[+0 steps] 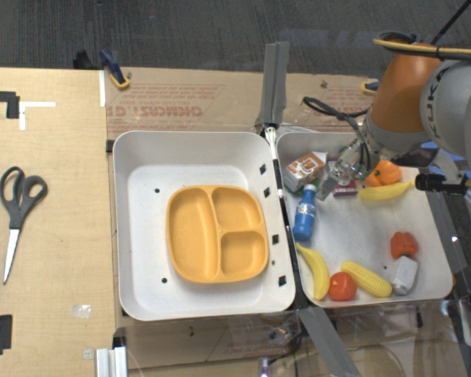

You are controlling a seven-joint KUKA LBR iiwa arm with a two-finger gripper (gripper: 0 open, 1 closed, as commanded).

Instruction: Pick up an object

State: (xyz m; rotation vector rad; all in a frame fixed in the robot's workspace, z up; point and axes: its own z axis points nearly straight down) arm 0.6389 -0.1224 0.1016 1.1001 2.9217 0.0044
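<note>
The worktop (47, 289) carries two white bins. The left bin (133, 210) holds a yellow divided plate (217, 233). The arm (424, 93), cut off at the right edge, reaches into the right bin (369, 234) and hides part of its far corner. The claw (341, 171) is low among clutter; whether it is open or closed cannot be made out. Just left lies a small carton (304, 169). Below it a blue bottle (304, 214) lies with its long axis running near to far, cap toward the far side. Scissors (17, 210) lie on the worktop's left.

Yellow divided plate (217, 233); blue bottle (304, 214); red tomato (342, 287); white bins (133, 234).
</note>
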